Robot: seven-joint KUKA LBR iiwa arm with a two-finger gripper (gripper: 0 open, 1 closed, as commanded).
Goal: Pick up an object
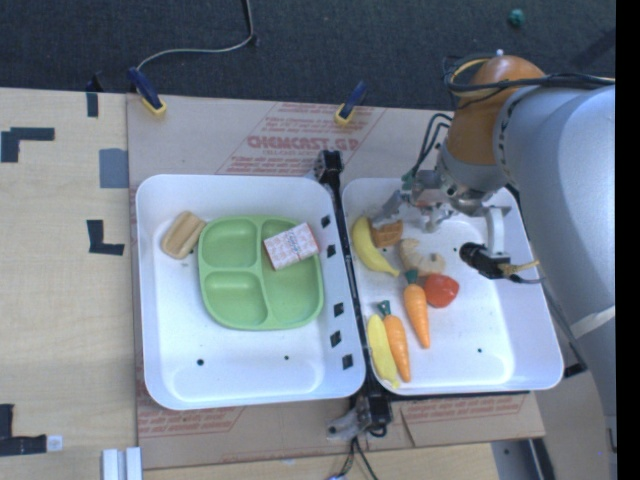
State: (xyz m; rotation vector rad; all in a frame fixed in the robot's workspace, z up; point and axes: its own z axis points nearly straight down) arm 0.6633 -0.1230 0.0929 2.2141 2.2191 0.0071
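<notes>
My gripper (408,217) hangs over the back left part of the right bin (500,358), open, with its fingers spread. Nothing sits between them. Just below it lie a small brown piece (388,234) and a yellow banana (366,250) near the bin's left wall. A pale beige lump (422,259) lies close in front of the gripper. Further forward are a red tomato (441,290), an orange carrot (416,313), a second carrot (397,340) and a yellow piece (380,348).
The left bin (160,348) holds a green divided plate (240,293) with a small printed box (291,244) on it, and a tan biscuit-like piece (182,234) beside the plate. The grey arm (560,188) covers the right bin's right side.
</notes>
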